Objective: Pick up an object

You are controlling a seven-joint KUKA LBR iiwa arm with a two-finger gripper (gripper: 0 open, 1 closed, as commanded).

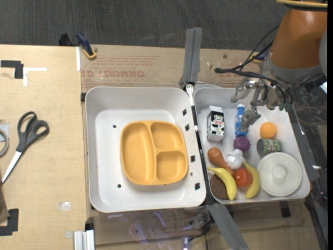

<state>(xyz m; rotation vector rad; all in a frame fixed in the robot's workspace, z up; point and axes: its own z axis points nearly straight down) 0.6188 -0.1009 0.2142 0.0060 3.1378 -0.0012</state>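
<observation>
- We saw the arm (pixel 299 33) over the right bin (pixel 204 95), its pincer (pixel 253 105) hanging above the far end of that bin; we could not tell how the pincer stood, and nothing showed in its grip.
- The left bin (pixel 99 155), well left of the pincer, held a yellow tray (pixel 154 152) with three wells.
- Nearer us than the pincer and to its right sat a white lid (pixel 280 174), broad and flat; we judged it hard to pinch.
- Two bananas (pixel 225 181) lay at the near end, curved, probably light plastic.
- The carton (pixel 215 124) stood just left of the pincer, boxy with flat sides; we judged it light, stiff and the easiest to take, across its narrow faces.
- The blue bottle (pixel 240 120) lay closest, just below the pincer's tip, slim and likely slippery; we would grasp it across the body.
- The orange (pixel 268 130), the can (pixel 268 147), the purple piece (pixel 241 144), the drumstick (pixel 218 157) and the tomato (pixel 242 177) crowded the middle, several touching, so fingers reaching there could snag a neighbour.
- Scissors (pixel 26 134) lay on the bench far to the left, no obstacle.
</observation>
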